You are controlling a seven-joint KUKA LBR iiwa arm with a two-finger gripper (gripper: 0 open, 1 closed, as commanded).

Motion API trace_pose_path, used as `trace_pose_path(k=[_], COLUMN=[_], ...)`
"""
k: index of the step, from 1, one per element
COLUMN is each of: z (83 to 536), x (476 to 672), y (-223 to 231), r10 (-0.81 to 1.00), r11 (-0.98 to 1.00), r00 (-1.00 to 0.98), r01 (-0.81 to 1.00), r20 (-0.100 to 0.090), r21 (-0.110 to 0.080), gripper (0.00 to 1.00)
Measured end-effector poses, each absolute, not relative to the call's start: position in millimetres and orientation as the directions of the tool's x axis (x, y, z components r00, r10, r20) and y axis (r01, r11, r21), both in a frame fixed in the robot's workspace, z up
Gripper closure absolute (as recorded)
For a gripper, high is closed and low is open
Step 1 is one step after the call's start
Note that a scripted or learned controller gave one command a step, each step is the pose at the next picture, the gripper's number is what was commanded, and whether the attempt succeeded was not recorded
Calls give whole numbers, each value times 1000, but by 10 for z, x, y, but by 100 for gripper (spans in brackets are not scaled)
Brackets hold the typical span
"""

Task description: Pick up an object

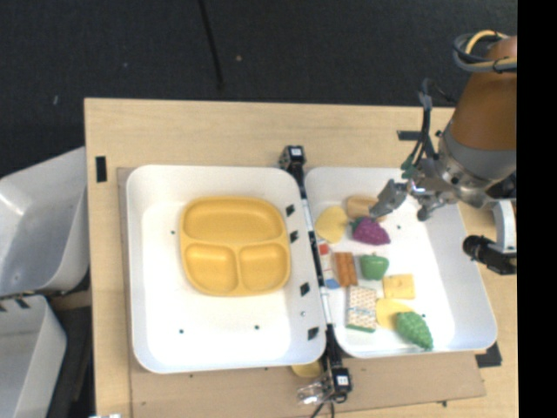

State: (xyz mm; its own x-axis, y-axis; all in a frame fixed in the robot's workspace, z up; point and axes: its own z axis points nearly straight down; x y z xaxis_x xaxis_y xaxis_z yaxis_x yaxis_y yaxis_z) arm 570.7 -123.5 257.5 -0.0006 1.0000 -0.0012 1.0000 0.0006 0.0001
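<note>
- Nearest the camera, at the front edge of the counter [113, 390], a small metal clamp [324, 388] sits where the two bins meet.
- In the right bin [452, 294], the nearest toy is a green bumpy vegetable [413, 329], lying in the front corner beside a yellow piece [389, 311].
- Just left of those lies a speckled rectangular packet [361, 307], near the divider between the bins.
- Farther back are a flat yellow square [399, 286], a green pepper [374, 266] and a brown ridged bar [345, 269], set in a loose row.
- Behind them a purple bunch of grapes [371, 231] lies beside a pale yellow round piece [331, 224], with a tan rounded piece [359, 205] touching both from the far side.
- The left bin [157, 320] holds a yellow divided plate [235, 244], with one long compartment at the back and two smaller ones in front.
- The jaws [389, 198] hang over the far part of the right bin, just above and right of the grapes and beside the tan piece; whether they are apart or together I cannot tell, and nothing shows between them.
- Behind them the grey wrist rises to the orange band of the arm [486, 116] at the right.
- At the far end of the divider sits a small black clamp [293, 156].
</note>
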Motion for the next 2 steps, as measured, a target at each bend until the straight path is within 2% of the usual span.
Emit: trace_pose_path(k=[1, 2], z=[2680, 1932], x=[5714, 5648], y=[-1244, -2174], r10=[1000, 1000], r11=[1, -6], r00=[-1, 6], r01=[1000, 1000], r20=[-2, -4], r21=[2, -2], gripper=[100, 100])
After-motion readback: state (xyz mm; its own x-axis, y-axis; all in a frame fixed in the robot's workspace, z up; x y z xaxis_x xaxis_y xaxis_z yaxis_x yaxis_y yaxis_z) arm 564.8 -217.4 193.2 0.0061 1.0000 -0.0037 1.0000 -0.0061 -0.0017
